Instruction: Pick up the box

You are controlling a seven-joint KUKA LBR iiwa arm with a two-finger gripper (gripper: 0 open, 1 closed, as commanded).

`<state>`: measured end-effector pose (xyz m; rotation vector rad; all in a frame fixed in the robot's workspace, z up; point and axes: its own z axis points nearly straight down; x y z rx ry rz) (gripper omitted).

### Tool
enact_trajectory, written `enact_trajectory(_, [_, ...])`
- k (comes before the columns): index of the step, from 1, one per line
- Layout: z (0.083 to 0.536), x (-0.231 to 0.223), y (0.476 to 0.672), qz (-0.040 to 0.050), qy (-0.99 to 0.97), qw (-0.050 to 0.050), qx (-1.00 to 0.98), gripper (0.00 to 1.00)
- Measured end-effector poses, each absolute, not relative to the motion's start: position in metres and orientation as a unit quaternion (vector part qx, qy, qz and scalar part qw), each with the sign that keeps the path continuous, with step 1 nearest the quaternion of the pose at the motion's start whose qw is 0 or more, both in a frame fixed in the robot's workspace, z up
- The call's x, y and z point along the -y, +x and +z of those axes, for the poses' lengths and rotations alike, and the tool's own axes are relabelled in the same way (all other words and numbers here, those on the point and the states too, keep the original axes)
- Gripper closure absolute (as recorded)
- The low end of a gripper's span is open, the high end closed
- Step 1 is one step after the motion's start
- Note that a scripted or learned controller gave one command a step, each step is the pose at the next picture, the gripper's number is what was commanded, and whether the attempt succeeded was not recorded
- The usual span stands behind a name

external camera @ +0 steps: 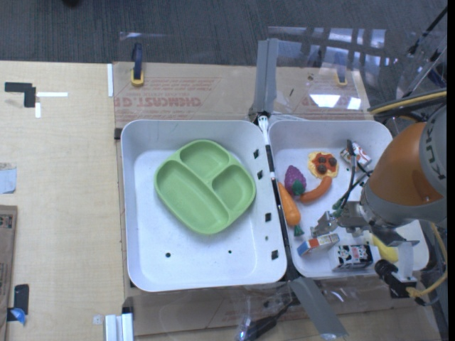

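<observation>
The arm (405, 172) is reaching into the right bin (380, 130) from its right edge, and the gripper (325, 224) is hanging low over the near half of that bin, just beside or perhaps touching the box (318, 244). Whether the gripper is open or closed cannot be told from this slant, and nothing is visibly being held. The box, small and white with blue and red ends, is lying flat near the bin's near edge, its long side running roughly along that edge. A carrot (288, 204) is lying close by along the left wall, and a black-and-white carton (354, 256) is sitting just beside the box toward the near right corner. A sausage (317, 190) is lying further toward the far edge. The left bin (131, 190) is carrying a green tray (205, 185), well apart from all this. The step in hand is looking like the final approach and grasp. To do it well, the gripper should be centring over the box's middle, turning to take it across its narrow width, and descending straight so it is not nudging the carton or carrot. The box is likely light and prone to sliding, so closing gently before lifting straight up is advisable.
</observation>
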<state>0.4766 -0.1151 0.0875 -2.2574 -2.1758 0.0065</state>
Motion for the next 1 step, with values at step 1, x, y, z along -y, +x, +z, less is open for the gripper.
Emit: enact_trajectory(1, [0.0875, 0.1151, 0.4766, 0.0021, -0.720, 0.003, 0.694, 0.00])
